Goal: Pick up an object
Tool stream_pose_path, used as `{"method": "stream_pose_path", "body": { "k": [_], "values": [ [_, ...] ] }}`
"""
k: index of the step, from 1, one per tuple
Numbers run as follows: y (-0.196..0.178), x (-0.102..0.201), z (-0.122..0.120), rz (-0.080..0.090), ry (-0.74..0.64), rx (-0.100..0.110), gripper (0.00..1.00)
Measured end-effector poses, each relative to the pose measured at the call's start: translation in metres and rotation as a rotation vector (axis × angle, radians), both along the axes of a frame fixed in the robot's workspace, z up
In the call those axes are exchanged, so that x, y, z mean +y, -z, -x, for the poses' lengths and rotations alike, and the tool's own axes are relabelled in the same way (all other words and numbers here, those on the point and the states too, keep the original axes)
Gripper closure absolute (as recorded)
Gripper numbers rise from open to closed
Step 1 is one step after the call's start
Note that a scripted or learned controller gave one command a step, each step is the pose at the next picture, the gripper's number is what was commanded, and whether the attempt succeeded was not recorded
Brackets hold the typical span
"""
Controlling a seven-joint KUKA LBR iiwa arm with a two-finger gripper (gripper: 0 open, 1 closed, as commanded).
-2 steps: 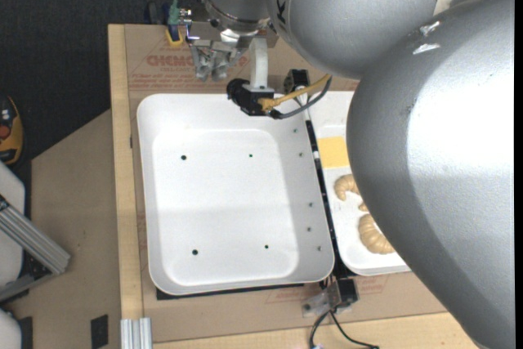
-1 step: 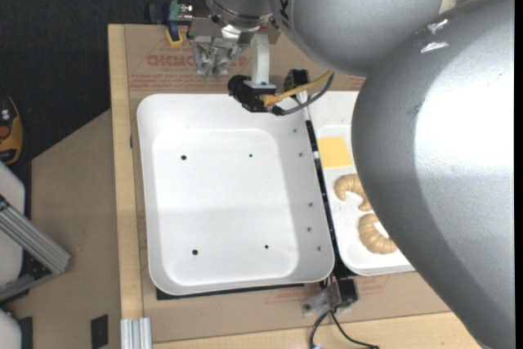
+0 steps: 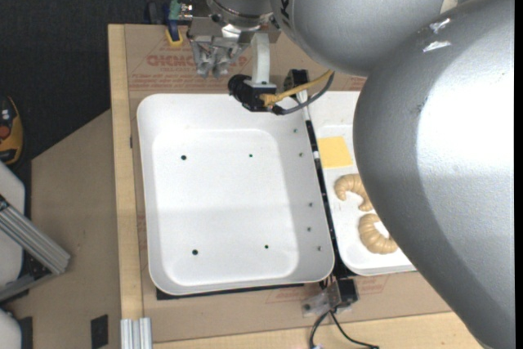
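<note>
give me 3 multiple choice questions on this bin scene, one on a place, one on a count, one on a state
1. Where does the yellow square lie?
A. left bin
B. right bin
C. on the bench

2. How many croissants are in view?
A. one
B. two
C. four

3. How is the gripper placed?
A. above the bench beyond the left bin's far edge
B. pressed on a croissant
C. deep in the right bin

Answers: 1 B, it sits in the right bin by the divider. 2 B, one croissant and a second croissant. 3 A, it hangs past the left bin.
</note>
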State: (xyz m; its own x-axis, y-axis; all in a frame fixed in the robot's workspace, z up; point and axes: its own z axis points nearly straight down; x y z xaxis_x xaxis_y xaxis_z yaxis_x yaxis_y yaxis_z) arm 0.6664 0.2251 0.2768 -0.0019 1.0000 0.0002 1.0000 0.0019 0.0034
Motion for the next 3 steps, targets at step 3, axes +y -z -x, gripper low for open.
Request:
{"method": "stream_pose_path", "body": {
  "k": [3],
  "values": [
    [-0.0035, 0.0, 0.0, 0.0, 0.0, 0.0, 1.0]
  ]
}}
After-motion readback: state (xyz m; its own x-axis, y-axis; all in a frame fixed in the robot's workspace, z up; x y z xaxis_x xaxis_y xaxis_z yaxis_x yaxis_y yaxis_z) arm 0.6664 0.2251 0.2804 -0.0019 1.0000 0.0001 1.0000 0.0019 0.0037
